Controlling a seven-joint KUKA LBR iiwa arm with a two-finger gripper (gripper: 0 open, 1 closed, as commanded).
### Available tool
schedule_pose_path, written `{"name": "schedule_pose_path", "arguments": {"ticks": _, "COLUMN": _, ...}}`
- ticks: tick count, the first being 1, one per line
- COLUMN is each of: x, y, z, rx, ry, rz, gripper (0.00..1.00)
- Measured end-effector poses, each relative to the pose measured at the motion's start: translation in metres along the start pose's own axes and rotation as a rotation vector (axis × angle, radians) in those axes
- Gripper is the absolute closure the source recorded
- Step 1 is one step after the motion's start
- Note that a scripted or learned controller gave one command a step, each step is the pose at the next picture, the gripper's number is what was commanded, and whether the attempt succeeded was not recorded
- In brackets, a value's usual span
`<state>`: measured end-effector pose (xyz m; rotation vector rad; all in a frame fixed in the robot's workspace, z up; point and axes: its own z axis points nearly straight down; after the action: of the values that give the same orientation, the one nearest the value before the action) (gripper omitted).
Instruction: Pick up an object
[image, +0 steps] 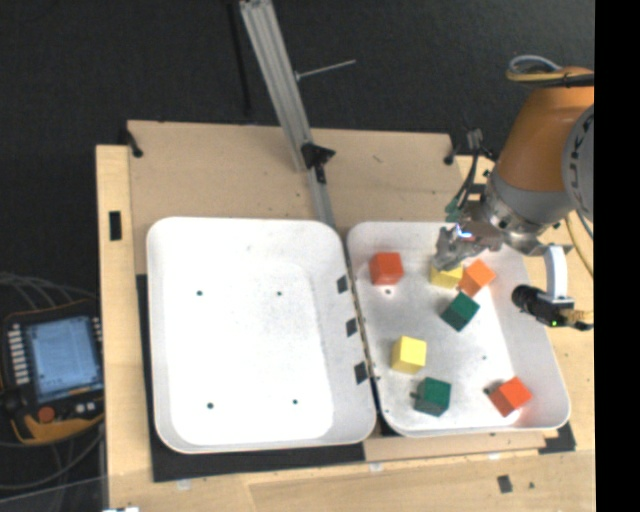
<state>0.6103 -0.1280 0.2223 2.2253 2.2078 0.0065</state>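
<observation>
In the right bin (530, 345) lie several small blocks. A red-orange block (386, 267) sits near the bin's back left. A yellow block (446, 274) and an orange block (478, 273) lie side by side at the back, with a green block (460, 311) just in front of them. Farther forward are a yellow block (408, 354), a dark green block (432, 396) and an orange-red block (509, 395). My gripper (455, 240) hangs low over the back of the bin, right above the yellow block there. No block can be seen between its fingers.
The left bin (250, 330) stands beside the right one, their rims meeting at the middle. A slanted metal post (285, 95) rises behind the bins. A tablet-like pendant (55, 360) lies off the bench at the left.
</observation>
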Motion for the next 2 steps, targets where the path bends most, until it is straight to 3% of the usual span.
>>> {"name": "schedule_pose_path", "arguments": {"ticks": 1, "x": -0.0017, "y": -0.0012, "z": -0.0649, "rx": -0.002, "ry": 0.0, "rz": -0.01, "gripper": 1.0}}
{"name": "schedule_pose_path", "arguments": {"ticks": 2, "x": -0.0031, "y": -0.0007, "z": -0.0635, "rx": 0.005, "ry": -0.001, "rz": -0.011, "gripper": 1.0}}
